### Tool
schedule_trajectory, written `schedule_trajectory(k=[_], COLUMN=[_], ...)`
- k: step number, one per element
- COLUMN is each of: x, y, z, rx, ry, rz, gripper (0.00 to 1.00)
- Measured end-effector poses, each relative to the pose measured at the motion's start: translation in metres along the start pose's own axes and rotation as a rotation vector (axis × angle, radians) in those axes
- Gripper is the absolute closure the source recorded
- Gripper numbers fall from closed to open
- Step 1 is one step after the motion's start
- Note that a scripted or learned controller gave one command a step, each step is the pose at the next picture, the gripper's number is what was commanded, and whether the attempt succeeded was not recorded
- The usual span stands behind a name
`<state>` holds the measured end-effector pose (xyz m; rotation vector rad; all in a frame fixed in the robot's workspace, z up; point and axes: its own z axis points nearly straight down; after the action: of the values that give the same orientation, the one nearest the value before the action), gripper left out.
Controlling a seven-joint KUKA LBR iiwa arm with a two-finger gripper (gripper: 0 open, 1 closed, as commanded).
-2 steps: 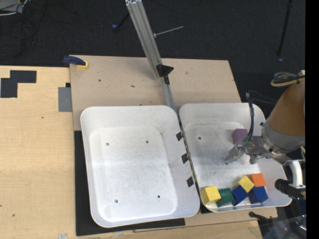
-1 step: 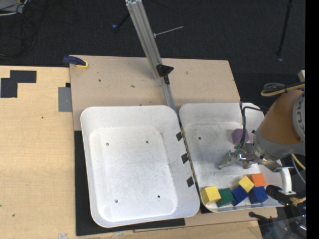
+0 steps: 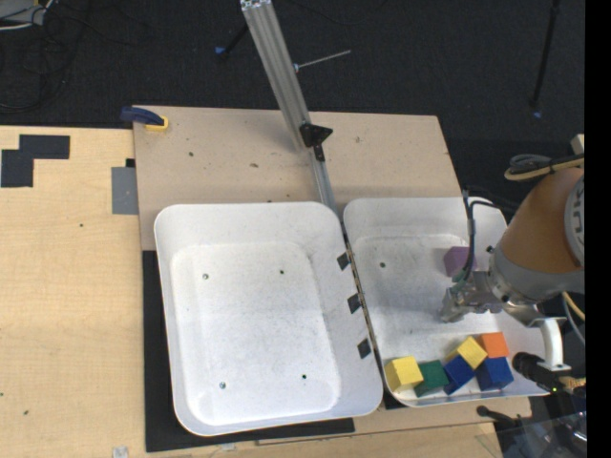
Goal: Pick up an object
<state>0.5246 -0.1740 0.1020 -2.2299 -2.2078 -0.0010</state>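
Note:
My gripper (image 3: 456, 305) hangs low over the right bin (image 3: 401, 246), toward its right side, with the grey arm and its orange band coming in from the right. A purple block (image 3: 457, 258) lies just behind the gripper, partly covered by the arm. Along the bin's front edge sits a cluster of blocks: a yellow one (image 3: 405, 371), a green one (image 3: 431, 378), a second yellow one (image 3: 471, 352), an orange one (image 3: 494, 343) and two blue ones (image 3: 459, 374) (image 3: 494, 373). I see nothing between the fingers.
The left bin (image 3: 191, 256) lies beside the right one, joined by black clips (image 3: 352, 302). A slanted aluminium bar (image 3: 282, 70) rises behind the bins. A cable (image 3: 470, 227) hangs along the arm.

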Motion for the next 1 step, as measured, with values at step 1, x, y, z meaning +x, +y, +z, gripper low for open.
schedule_trajectory(k=[1], x=[-0.0110], y=[0.0015], z=[-0.0496], rx=[-0.003], ry=[-0.004], rz=[0.001], gripper=[1.00])
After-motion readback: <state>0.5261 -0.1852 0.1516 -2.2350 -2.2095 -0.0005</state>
